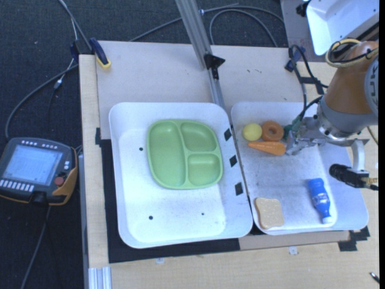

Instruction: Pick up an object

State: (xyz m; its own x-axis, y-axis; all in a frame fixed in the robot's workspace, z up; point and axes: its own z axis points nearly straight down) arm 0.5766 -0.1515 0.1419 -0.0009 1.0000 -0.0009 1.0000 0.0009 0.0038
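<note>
The right bin (283, 179) holds a yellow ball-shaped fruit (252, 131), a brown ring like a doughnut (272, 130), an orange carrot (267, 148), a slice of bread (269, 212) and a blue bottle (319, 198). My gripper (294, 147) hangs low over the bin, right at the carrot's right end and just right of the doughnut. The fingers are small and dark against the bin, and I cannot make out their spacing or whether they touch the carrot.
The left bin (174, 221) carries a green divided plate (185, 153). A metal pole (198, 35) slants up from between the bins. A teach pendant (36, 170) lies off the bench at left. Cables trail along the bench's right side.
</note>
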